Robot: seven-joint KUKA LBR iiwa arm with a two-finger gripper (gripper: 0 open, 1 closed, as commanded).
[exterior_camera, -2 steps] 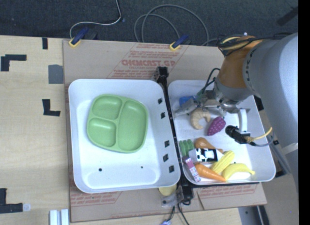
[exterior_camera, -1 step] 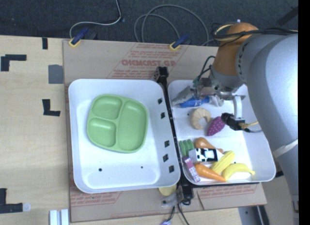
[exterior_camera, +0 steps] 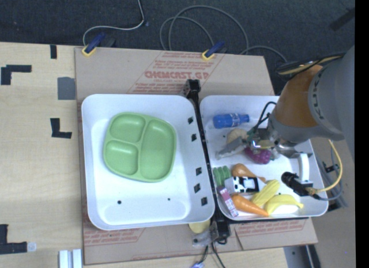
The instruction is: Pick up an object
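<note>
A robot arm reaches into the right bin; its pincer sits over a purple toy. I cannot tell its grip. A green plate lies in the left bin.

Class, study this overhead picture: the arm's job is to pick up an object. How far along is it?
Done: the arm has reached into the right bin, its pincer low among the toys. In hand: it sits right by the purple toy, but no grasp is visible. Left: gripping and lifting something. The blue bottle, carrot and banana lie in the bin; the green plate lies in the left bin.
</note>
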